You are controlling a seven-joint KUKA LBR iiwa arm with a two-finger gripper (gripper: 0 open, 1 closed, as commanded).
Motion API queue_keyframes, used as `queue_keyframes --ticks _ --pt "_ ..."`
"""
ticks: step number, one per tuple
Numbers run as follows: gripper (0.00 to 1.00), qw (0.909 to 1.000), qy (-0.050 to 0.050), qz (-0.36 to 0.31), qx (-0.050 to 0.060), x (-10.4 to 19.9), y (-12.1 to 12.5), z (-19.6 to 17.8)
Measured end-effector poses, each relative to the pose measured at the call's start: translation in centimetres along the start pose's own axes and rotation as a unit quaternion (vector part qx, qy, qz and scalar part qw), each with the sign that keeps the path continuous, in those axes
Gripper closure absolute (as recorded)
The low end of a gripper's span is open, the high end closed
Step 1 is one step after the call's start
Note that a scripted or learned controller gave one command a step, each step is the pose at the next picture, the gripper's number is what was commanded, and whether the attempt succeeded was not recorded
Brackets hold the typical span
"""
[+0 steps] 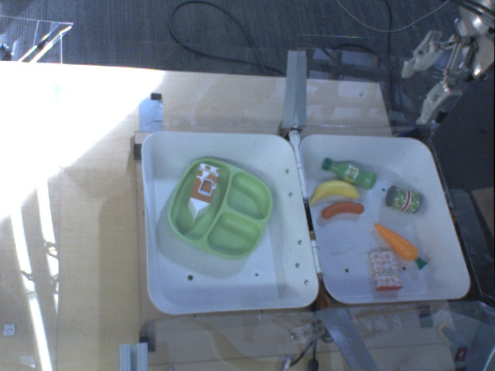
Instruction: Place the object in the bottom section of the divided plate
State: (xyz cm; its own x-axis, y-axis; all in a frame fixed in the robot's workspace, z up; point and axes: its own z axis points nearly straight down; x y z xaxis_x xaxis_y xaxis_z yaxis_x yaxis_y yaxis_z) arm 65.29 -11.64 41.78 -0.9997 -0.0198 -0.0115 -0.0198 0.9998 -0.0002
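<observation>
The tool (430,74) hung at the upper right, off the desk (224,107) and beyond the right bin (445,199), its pale fingers spread wide with nothing between them. In that shallow white bin lay a green bottle (350,172), a curved yellow banana (333,190), a reddish sausage (342,209), a squat green can (403,199), a tapered orange carrot (399,244) and a patterned red-and-white box (384,270). In the left bin (166,284) sat the glossy green divided plate (221,206), rounded and tilted, with an orange-and-white carton (203,188) lying in its long left compartment.
</observation>
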Motion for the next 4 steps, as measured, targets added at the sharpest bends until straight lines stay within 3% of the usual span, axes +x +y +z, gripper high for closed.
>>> queue_keyframes --ticks 1,2,3,4 --pt "0.00 0.9832 -0.001 -0.182 0.000 -1.7 -3.2 0.3" --pt "0.00 0.8682 -0.001 -0.496 -0.002 -1.8 4.8 -0.9" --pt "0.00 0.8779 0.000 -0.479 -0.002 0.5 6.2 6.4" --pt "0.00 0.6974 -0.001 -0.717 -0.001 -1.8 6.1 4.6"
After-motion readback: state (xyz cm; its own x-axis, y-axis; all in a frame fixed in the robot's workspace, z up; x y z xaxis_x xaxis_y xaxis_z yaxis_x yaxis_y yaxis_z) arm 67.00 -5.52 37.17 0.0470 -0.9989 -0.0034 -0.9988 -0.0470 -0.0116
